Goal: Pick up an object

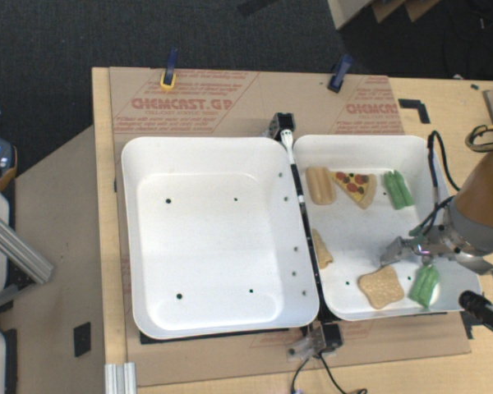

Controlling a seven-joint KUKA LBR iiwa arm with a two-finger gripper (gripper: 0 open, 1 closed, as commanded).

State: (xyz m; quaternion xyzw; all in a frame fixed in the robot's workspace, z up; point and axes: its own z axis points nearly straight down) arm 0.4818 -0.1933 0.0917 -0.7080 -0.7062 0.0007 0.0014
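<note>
Two white bins [131,220] sit side by side. The gripper [407,251] hangs over the right bin, just above the toast [381,287]. Nobody can tell if it is apart or together

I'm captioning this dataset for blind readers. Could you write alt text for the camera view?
A robot arm reaches from the right into the right bin, its tool low beside a bread slice and a green piece. The bin also holds a pizza slice, another green piece and two tan pieces; the left bin sits alongside.
</note>
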